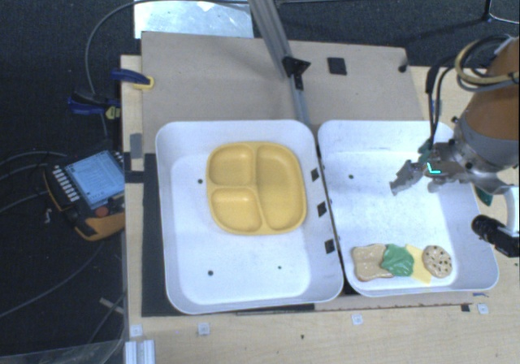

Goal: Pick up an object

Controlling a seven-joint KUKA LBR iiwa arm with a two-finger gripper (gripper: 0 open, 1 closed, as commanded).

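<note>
Now the gripper (404, 178) hovers over the right bin (366, 143) – fingers look apart, holding nothing; better descend straight onto 1 item, the cookie (437, 260), near the front edge.

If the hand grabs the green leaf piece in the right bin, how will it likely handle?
The green leaf piece looks thin and flat, so probably light and hard to pinch. It overlaps the toast slice and yellow slice, so pushing it may drag them along.
</note>
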